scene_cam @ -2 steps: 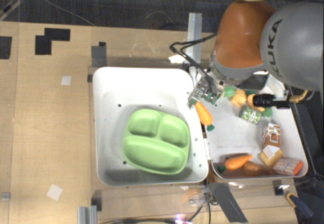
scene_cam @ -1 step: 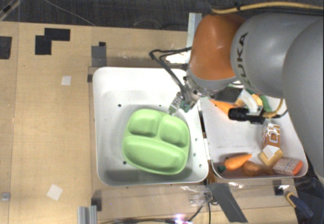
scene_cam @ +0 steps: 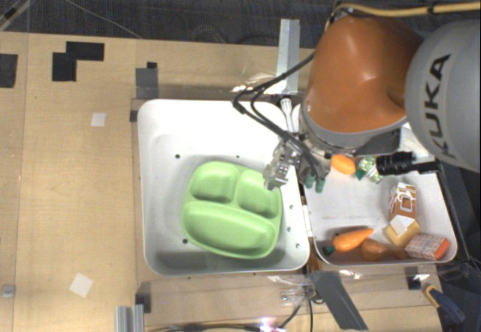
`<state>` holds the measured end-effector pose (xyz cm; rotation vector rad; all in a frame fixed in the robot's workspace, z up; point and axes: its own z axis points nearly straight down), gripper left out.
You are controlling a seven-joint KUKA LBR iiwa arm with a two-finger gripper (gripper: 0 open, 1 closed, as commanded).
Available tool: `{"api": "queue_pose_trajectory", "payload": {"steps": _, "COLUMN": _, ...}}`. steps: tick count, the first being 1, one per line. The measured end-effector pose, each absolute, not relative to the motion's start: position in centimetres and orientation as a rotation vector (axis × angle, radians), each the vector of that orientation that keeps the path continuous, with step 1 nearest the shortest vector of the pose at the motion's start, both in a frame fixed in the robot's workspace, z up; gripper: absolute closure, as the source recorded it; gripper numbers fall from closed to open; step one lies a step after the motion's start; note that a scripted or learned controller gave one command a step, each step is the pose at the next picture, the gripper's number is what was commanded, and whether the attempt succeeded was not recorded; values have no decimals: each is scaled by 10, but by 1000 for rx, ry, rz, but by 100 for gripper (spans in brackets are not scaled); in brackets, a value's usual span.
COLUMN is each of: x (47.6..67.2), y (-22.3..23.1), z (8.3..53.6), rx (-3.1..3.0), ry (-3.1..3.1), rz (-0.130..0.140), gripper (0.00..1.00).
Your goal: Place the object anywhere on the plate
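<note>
The gripper (scene_cam: 279, 171) hangs over the right edge of the green plate (scene_cam: 229, 212) in the left bin (scene_cam: 161, 173) — I cannot tell its state. A carrot (scene_cam: 352, 239) lies in the right bin (scene_cam: 342, 206), beside small boxes (scene_cam: 409, 229) — apart from the plate.

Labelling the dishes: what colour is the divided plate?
Light green; the plate shows best in the camera view, in the left bin.

A robotics lab is showing here: a KUKA arm (scene_cam: 421, 90) is reaching over two white bins (scene_cam: 154, 173) on a marked wooden bench (scene_cam: 68, 195), cables trailing.
</note>
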<state>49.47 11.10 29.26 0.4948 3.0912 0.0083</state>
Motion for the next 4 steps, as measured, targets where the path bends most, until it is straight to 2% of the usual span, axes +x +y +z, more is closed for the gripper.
{"api": "queue_pose_trajectory", "payload": {"steps": 1, "x": 489, "y": 70, "z": 358, "rx": 84, "ry": 3126, "rz": 4, "gripper": 100}}
{"api": "queue_pose_trajectory", "payload": {"steps": 2, "x": 505, "y": 81, "z": 346, "rx": 328, "ry": 3115, "rz": 5, "gripper": 100}}
{"api": "queue_pose_trajectory", "payload": {"steps": 3, "x": 488, "y": 118, "z": 280, "rx": 416, "ry": 3110, "rz": 4, "gripper": 100}}
{"api": "queue_pose_trajectory", "payload": {"steps": 4, "x": 489, "y": 75, "z": 418, "rx": -65, "ry": 3125, "rz": 3, "gripper": 100}}
